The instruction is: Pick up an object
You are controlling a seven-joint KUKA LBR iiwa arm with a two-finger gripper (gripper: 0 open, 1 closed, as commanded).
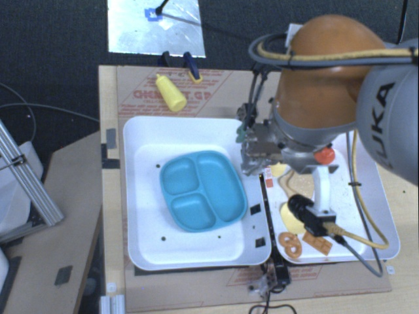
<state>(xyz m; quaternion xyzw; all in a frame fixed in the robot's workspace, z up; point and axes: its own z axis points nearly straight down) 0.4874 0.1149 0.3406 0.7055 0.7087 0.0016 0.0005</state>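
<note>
While the pretzel [290, 244] and yellow piece [292, 220] lie near in the right bin [386, 234], the tool [254, 150] hangs farther back over the divider; whether it is wide or narrow I cannot tell. Descending there risks striking the rim, not an object.

One fixed camera is looking down at a slant on two shallow white plastic bins [141, 195], the grey arm [386, 110] entering beside them.

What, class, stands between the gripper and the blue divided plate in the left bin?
Nothing visible. The gripper hangs at the left bin's right wall, just beside the blue divided plate, whose top lies uncovered.
</note>
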